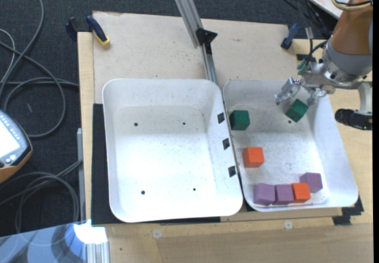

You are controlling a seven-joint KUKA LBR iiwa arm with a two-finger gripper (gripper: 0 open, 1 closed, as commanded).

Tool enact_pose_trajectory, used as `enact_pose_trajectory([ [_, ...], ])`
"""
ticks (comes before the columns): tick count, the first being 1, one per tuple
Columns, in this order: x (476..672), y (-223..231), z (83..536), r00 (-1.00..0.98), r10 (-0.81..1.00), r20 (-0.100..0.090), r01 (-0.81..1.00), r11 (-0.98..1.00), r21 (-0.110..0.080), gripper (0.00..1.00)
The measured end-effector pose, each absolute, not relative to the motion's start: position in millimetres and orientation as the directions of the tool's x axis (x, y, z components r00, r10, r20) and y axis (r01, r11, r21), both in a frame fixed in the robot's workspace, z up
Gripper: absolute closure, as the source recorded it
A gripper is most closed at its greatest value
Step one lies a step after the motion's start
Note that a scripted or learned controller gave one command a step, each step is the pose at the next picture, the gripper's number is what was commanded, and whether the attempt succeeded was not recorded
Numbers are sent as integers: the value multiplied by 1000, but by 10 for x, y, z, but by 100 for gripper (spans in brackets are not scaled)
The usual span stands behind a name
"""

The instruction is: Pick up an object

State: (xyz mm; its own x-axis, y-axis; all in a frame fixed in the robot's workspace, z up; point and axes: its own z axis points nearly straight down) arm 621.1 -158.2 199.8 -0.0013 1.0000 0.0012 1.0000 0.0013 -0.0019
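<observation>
My gripper [298,100] hangs over the far right part of the right bin [339,155]. A dark green block [296,111] sits tilted between its fingertips, and the fingers are shut on it. A second green cube [240,119] lies near the bin's left wall. An orange cube [253,156] rests in the middle of that bin.
Along the right bin's near edge lie two purple blocks [273,193], a small orange block [301,192] and another purple block [312,182]. The left bin [118,137] stands beside it. A metal pole [189,7] rises between the bins at the back.
</observation>
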Motion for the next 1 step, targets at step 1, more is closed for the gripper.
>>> enact_pose_trajectory([
  [1, 5969, -2114, 3512, 2, 1000, -5, 1000, -2, 11, 0],
])
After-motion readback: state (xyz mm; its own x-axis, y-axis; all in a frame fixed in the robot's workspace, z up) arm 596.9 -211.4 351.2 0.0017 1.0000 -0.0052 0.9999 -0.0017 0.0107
